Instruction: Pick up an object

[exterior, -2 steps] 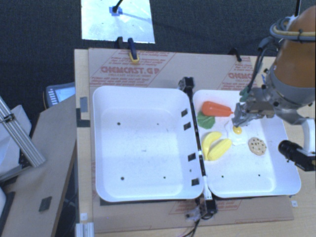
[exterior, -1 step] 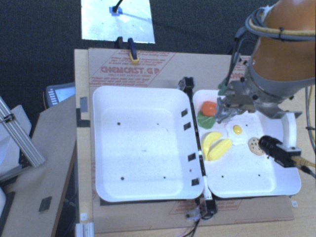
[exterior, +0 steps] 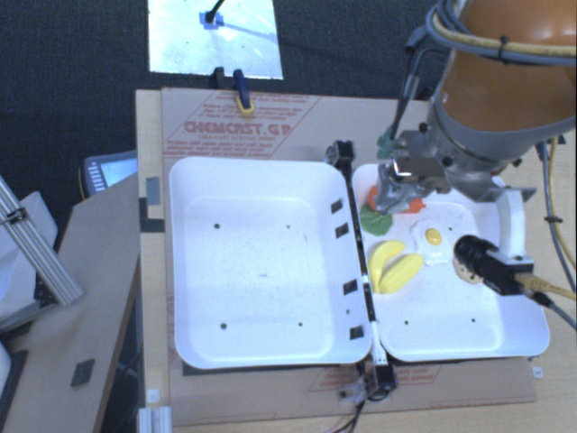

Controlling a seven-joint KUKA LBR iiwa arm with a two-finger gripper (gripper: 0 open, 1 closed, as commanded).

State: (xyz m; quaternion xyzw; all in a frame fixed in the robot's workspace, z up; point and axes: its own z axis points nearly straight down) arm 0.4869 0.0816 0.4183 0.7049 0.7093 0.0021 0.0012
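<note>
Two bins sit side by side on the surface [exterior: 225, 115]. The left bin [exterior: 261, 260] touches the right bin [exterior: 469, 332] along a shared edge. In the right bin, a banana [exterior: 395, 267] lies near that edge, a fried egg [exterior: 433, 239] just right of it, a carrot [exterior: 383, 213] behind both, beneath the arm [exterior: 505, 52].

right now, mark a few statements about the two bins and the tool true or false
1. The toys lie in the right bin. True.
2. The banana is in the left bin. False: it lies in the right bin, near the divider.
3. The tool is over the right bin's far left corner, above the carrot. True.
4. The fried egg sits left of the banana. False: it lies to the banana's right.
5. The cookie is at the near edge of the right bin. False: it lies right of the egg.
</note>
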